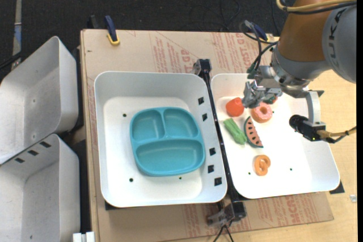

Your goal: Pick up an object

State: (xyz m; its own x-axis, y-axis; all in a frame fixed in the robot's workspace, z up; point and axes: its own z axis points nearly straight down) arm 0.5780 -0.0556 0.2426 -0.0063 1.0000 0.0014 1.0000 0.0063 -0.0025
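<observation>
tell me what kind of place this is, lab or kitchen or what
Most likely a robotics lab, not a kitchen: a grey and orange arm reaches over two white bins on a cardboard-covered bench, the food is toy pieces like a watermelon slice, and loose cables trail on the dark floor.

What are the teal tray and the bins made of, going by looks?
Teal tray: probably moulded plastic, matte to satin; even colour, rounded dividers forming three compartments. Left bin and right bin: likely thin formed plastic, smooth white with soft sheen and rounded corners, though coated metal can't be ruled out.
</observation>
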